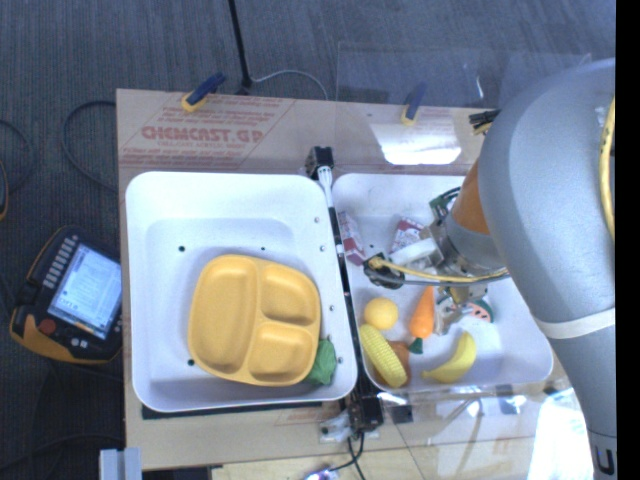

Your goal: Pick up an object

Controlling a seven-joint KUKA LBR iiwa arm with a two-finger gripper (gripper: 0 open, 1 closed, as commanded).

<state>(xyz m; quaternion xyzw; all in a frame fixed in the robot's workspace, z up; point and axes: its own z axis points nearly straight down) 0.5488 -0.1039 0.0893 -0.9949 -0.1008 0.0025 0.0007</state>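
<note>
Orange carrot [424, 314] is lying in the right bin [520, 363], just below the claw [450, 286]. We are seeing a lemon [380, 314], corn [384, 356] and banana [453, 358] nearby. We cannot tell the claw's opening or hold.

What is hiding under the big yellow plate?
A green thing pokes out from under the yellow divided plate at its lower right corner, in the left bin. The plate covers the rest of it, so I cannot tell what it is.
</note>
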